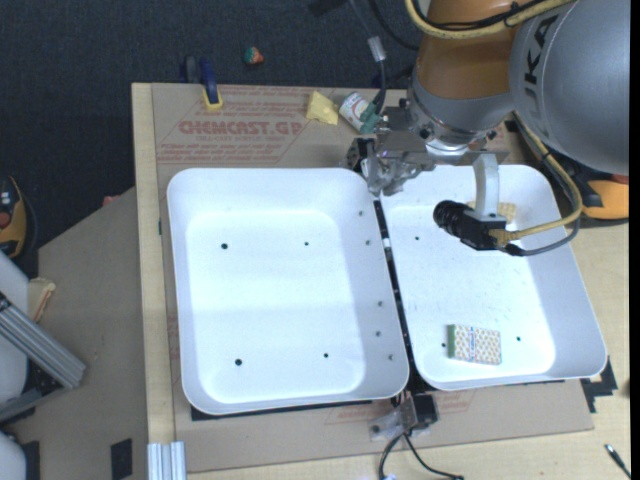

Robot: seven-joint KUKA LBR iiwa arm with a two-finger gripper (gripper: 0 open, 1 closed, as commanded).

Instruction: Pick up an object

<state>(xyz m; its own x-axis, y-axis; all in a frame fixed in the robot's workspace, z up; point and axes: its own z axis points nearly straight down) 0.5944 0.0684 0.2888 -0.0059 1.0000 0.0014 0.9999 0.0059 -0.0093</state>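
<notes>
The arm (500,38) comes in from the right side of the desk and hangs over the far edge of the two white bins. Its hand (385,173) is low at the far end of the rim where the left bin (200,368) and the right bin (570,308) meet. I cannot tell if the hand is wide or narrow, and nothing is seen held in it.

The only loose thing inside a bin is a small flat packet (473,344), patterned with a green edge, lying in the right bin near its front edge, a little left of the middle. It is well apart from the hand. A black cylinder part (465,224) with a cable hangs over the far half of the same bin (it looks like a piece of the robot, not an object to take).

In my judgement the task is in its first step: the reaching, before any grasp. The next move calls for travelling toward the front edge of the right bin, stopping above the packet and going down onto it. Because the packet lies flat on the floor of the bin, the grasp will probably be difficult.
</notes>
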